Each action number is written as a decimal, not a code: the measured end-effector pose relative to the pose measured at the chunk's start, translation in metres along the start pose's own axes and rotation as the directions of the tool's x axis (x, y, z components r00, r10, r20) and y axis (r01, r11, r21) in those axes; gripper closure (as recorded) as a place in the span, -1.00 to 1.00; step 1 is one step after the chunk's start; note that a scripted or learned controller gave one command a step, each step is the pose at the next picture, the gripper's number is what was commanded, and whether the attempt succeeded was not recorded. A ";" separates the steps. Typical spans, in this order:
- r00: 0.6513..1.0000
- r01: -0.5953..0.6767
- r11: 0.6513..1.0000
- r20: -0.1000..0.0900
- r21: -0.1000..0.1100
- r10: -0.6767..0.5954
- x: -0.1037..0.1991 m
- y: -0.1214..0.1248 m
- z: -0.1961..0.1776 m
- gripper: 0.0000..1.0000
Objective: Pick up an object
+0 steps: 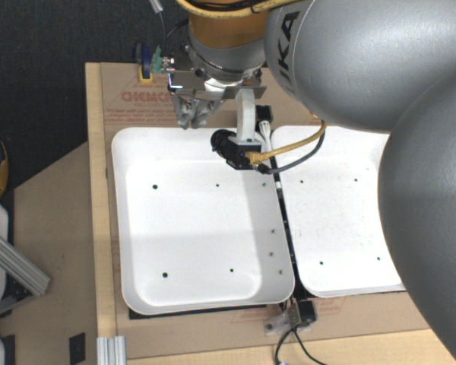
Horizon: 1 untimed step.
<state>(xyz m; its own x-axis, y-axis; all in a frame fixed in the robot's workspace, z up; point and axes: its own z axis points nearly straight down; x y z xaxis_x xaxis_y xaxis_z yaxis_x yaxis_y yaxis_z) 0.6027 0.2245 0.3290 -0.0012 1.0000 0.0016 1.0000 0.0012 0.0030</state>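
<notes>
Arm reaches in from my right, wrist bent down. Tool hangs over the left bin's far rim; I cannot tell its grip.

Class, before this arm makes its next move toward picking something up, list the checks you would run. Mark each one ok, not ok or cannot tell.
1. Claw located: ok, over the far rim of the left bin.
2. Target object chosen: cannot tell; the arm covers much of the right bin.
3. Claw already carrying something: cannot tell.
4. Yellow cable out of the way: cannot tell; it loops over the right bin's far corner.
5. Bins seated side by side: ok.
</notes>
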 end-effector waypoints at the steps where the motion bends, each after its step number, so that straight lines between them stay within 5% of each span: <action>1: 1.000 -0.002 1.000 0.001 0.006 0.002 -0.011 -0.025 -0.014 1.00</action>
